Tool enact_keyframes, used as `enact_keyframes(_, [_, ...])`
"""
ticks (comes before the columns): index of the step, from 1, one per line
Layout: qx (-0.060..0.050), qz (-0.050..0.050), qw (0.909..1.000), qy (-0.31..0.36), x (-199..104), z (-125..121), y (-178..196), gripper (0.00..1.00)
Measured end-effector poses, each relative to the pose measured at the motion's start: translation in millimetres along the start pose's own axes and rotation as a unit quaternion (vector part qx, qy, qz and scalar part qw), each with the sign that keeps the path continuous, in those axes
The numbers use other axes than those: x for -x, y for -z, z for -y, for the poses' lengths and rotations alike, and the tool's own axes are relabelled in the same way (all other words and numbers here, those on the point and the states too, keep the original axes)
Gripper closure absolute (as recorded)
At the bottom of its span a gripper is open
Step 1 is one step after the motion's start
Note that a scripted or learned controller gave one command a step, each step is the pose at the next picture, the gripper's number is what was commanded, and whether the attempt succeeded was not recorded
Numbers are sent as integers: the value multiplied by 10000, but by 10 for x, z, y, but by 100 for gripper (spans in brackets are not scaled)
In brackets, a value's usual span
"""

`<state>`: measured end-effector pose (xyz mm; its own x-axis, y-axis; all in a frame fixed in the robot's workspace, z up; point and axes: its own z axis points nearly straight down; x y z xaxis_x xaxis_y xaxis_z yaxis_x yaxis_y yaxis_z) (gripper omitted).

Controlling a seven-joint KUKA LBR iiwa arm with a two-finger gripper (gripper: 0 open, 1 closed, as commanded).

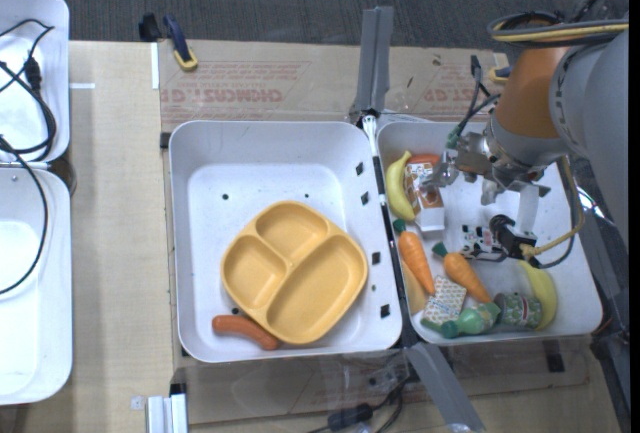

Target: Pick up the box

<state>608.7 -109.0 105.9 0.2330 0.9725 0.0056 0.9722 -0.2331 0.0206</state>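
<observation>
yellow divided plate [293,271] and sausage [243,329] lie in left bin [195,161].

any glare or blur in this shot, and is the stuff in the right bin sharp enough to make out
Camera view: lighting is even and soft, with faint shadows inside the left bin; the yellow divided plate is crisp. The right bin looks bright, near washed out, yet the carrots and banana read clearly. The end effector is cluttered with cables, hard to resolve.

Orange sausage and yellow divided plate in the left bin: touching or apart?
Touching. The camera view shows the orange sausage lying against the yellow divided plate, its right end tucked under the rim.
</observation>
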Motion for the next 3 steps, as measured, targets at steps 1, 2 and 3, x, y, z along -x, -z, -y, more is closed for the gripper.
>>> enact_keyframes(1, [-110, 31, 9990, 423, 227, 305, 630, 0])
enact_keyframes(2, [-112, 32, 9976, 682, 441, -254, -152, 0])
enact_keyframes(3, [-60, 88, 9998, 185, -9, -291, -128, 0])
